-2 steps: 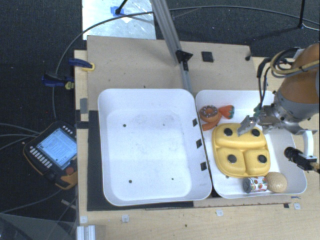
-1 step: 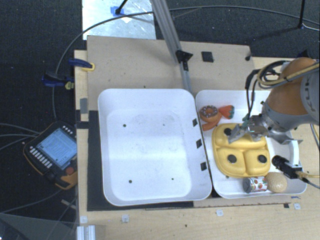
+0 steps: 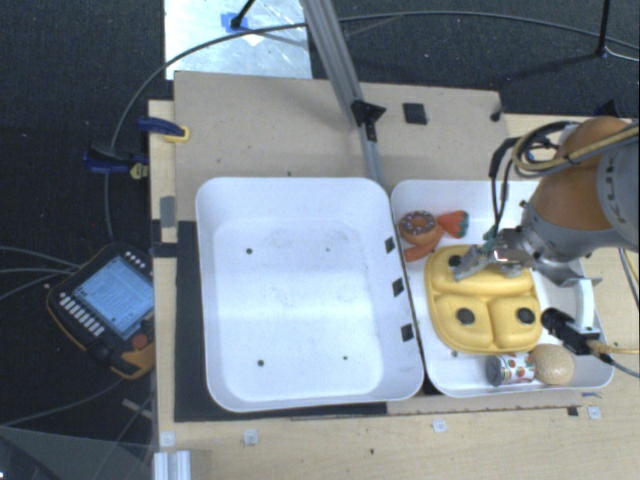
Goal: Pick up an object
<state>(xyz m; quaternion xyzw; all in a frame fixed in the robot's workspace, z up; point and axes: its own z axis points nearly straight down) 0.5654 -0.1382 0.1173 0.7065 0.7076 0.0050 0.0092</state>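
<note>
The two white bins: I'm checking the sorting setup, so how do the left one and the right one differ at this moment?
The left bin shows a bare white floor with a few small dark dots; the right bin holds a big yellow object, a donut-like toy, an orange piece, a small can and a tan egg shape. The gripper is over the right bin, not the left bin. Both are shallow, white, side by side.
</note>
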